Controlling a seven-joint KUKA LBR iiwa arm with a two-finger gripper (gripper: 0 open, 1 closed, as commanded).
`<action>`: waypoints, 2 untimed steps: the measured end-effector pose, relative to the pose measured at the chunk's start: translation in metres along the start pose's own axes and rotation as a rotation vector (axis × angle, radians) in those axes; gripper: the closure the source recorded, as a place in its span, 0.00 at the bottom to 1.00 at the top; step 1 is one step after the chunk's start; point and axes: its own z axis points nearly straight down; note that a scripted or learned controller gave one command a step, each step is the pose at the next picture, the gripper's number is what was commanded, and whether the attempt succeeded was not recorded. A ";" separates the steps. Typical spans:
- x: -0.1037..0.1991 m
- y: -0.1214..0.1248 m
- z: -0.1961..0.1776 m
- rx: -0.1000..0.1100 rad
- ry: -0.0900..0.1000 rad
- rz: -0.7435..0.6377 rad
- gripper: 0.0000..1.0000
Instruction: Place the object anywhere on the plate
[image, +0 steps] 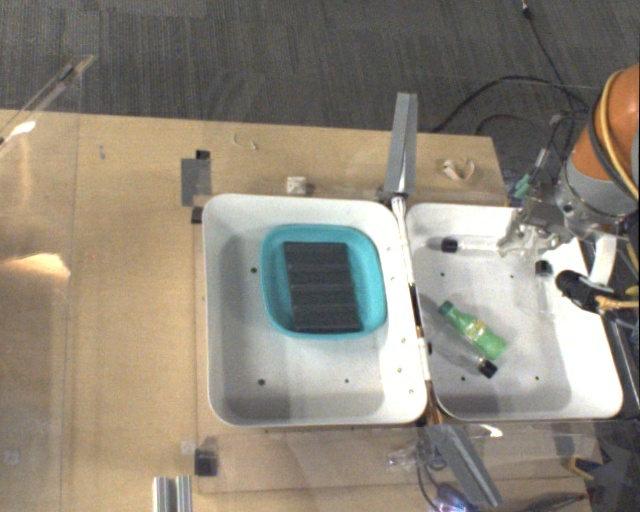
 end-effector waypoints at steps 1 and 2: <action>0.000 0.000 0.000 0.000 0.000 0.000 0.00; 0.019 -0.034 0.019 0.002 0.001 0.024 0.00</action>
